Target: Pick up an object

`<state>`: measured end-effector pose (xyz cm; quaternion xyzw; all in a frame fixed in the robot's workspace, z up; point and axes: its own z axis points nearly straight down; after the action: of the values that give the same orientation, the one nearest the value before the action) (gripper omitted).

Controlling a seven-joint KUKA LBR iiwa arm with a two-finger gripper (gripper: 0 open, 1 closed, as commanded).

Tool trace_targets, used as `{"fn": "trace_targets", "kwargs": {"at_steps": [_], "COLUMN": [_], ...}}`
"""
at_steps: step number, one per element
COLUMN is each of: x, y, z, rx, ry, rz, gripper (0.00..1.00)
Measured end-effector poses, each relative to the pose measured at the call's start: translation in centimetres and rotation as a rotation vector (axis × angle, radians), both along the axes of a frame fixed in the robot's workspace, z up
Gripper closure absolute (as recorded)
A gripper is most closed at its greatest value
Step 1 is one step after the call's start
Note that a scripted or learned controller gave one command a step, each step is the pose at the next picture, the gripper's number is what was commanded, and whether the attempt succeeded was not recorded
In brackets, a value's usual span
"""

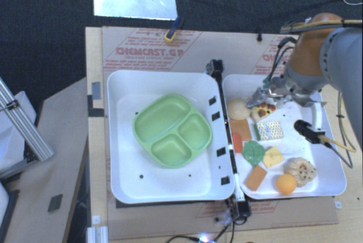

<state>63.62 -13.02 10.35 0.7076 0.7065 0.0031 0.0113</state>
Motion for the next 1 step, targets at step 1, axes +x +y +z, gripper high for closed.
{"fn": "trace_targets", "kwargs": {"at_steps": [1], "x": [-0.27], "y": [0.21], "z": [0.49], "rx": [0.007], "ry": [0.011], "rz": [0.000], "gripper": [1.00]}}
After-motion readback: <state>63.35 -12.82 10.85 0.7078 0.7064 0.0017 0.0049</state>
